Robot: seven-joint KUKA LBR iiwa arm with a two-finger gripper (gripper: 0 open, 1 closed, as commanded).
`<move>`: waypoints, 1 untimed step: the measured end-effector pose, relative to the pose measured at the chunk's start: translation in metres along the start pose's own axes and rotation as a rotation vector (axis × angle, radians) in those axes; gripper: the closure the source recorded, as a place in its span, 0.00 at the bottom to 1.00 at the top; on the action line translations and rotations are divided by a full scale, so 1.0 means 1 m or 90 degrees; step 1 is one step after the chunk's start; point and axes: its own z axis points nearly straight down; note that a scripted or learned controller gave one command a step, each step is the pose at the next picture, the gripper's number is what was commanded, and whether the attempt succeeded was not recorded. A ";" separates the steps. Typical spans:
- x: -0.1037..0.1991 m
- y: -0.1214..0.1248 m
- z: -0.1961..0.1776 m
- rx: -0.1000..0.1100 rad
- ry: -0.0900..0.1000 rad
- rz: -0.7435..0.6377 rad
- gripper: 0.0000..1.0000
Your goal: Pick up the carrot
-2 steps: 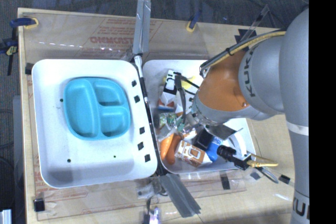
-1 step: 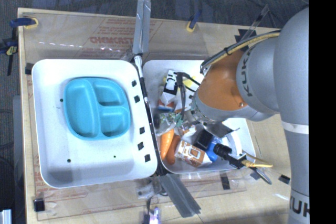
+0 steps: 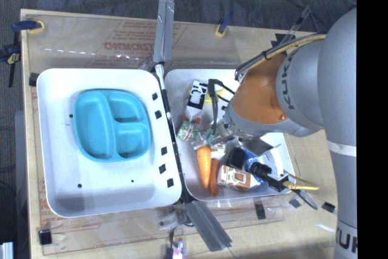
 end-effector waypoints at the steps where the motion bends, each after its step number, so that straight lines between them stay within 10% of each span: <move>1: 0.058 -0.020 -0.075 0.021 0.015 0.114 1.00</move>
